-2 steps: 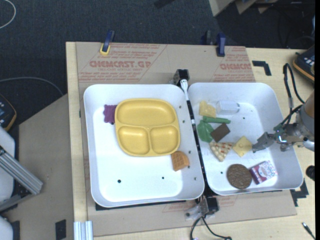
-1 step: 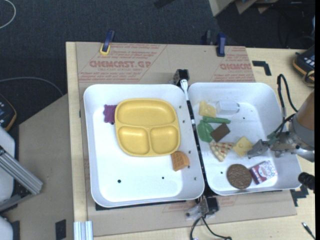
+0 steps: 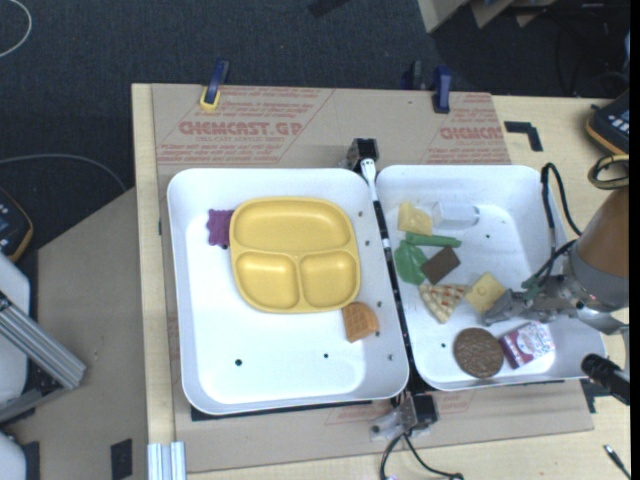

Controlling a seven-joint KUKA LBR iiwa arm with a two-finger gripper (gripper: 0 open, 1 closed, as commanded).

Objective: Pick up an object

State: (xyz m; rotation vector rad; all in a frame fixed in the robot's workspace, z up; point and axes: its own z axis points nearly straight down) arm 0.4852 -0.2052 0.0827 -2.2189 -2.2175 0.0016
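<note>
My gripper (image 3: 510,310) reaches in from the right, low over the right bin (image 3: 500,183). Its tip lies between a yellow cheese cube (image 3: 486,291), a round brown cookie (image 3: 478,352) and a red and white packet (image 3: 528,344). Nothing is visibly held. Further left in that bin lie a pizza slice (image 3: 443,299), a brown chocolate piece (image 3: 439,264), a green toy vegetable (image 3: 412,256) and a pale yellow wedge (image 3: 414,218).
The left bin (image 3: 200,298) holds a yellow divided plate (image 3: 296,253), a purple piece (image 3: 218,226) at the plate's left edge and an orange-brown bread piece (image 3: 360,320) near the shared wall. A black cable (image 3: 552,203) runs over the right bin's far right side.
</note>
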